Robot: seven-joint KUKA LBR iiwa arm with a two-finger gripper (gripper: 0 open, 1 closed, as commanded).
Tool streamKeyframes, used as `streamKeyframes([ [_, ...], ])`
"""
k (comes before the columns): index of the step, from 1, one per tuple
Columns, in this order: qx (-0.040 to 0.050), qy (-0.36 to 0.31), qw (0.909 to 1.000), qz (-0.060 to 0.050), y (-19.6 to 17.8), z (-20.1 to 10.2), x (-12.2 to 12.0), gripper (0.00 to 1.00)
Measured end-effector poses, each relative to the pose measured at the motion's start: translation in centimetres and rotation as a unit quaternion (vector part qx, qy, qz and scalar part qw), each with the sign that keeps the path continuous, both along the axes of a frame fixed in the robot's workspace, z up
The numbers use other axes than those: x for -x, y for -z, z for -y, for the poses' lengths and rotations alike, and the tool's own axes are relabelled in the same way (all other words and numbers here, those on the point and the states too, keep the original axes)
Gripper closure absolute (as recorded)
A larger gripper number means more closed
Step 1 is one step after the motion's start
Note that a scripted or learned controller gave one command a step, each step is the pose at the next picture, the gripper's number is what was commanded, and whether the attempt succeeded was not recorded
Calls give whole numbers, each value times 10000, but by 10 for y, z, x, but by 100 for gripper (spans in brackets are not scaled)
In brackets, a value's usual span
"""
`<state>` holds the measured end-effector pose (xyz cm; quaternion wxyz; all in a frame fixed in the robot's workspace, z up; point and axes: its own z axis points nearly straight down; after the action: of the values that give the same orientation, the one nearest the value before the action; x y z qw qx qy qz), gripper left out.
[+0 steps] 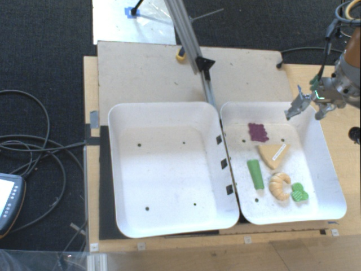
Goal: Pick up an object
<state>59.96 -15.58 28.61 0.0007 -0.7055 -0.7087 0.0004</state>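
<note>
Two shallow white bins sit side by side on the bench (141, 66). The left bin (169, 168) shows bare floor with a few dark spots. The right bin (327, 174) holds five small things, grouped toward its middle and near end.

A purple bunch of grapes (258, 131) lies farthest back. Just in front of it, slightly to the right, is a tan wedge of cheese (273, 154). A green stick (255, 174) (perhaps a toy cucumber) lies lengthwise to the left of the cheese, close to the wall shared with the other bin. A croissant (280, 186) rests near the front, with a small green leafy piece (299, 193) touching its right side.

The gripper (307, 109) hangs over the back right corner of the right bin, at the end of the grey arm (347, 72) coming in from the right. Its two fingers are spread apart, one (294, 109) pointing down toward the bin's back rim, and nothing sits between them. It is well apart from the grapes, the nearest item, and from everything else in the bin.

A grey pole (189, 33) slants across the bench toward the gap between the bins.
</note>
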Motion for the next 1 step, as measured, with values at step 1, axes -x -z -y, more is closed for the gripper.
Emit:
streamKeyframes([
  [1,4,-4,10000,19,-2,0,-1,0],
])
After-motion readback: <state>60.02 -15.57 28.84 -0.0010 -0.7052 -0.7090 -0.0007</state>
